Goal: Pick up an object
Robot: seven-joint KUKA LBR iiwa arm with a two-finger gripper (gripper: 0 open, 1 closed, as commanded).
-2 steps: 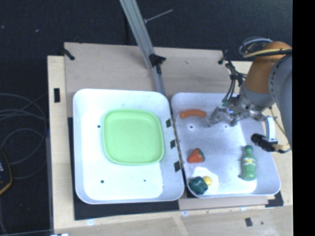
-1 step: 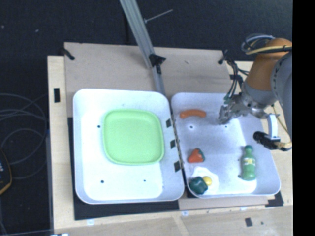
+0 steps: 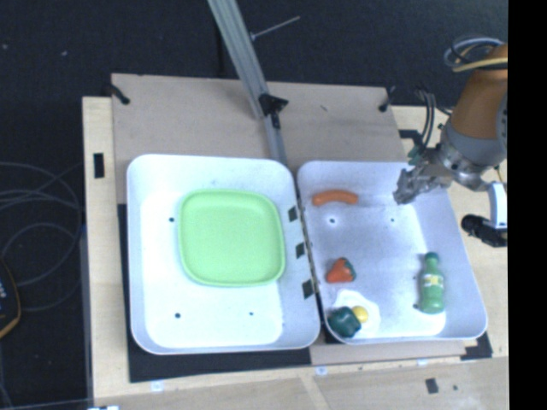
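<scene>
In the right bin (image 3: 444,229) lie four small things, any of which could be picked: an orange sausage-shaped piece (image 3: 334,198) near the far left corner, a red and orange piece with a green tip (image 3: 340,271) by the left wall, a white piece with a yellow spot and a dark green lump (image 3: 351,313) on it in the near left corner, and a green bottle (image 3: 430,284) with a yellow band lying toward the near right side. All four rest on the bin floor, well apart from one another. The claw (image 3: 408,188) hangs over the far right corner of this bin, apart from every piece, with nothing seen between its fingers; whether they stand wide or narrow I cannot tell. The grey arm (image 3: 474,131) with its orange band comes in from the right. The left bin (image 3: 149,254) holds a light green square plate (image 3: 231,237). Both bins sit on the pale bench (image 3: 214,109).
</scene>
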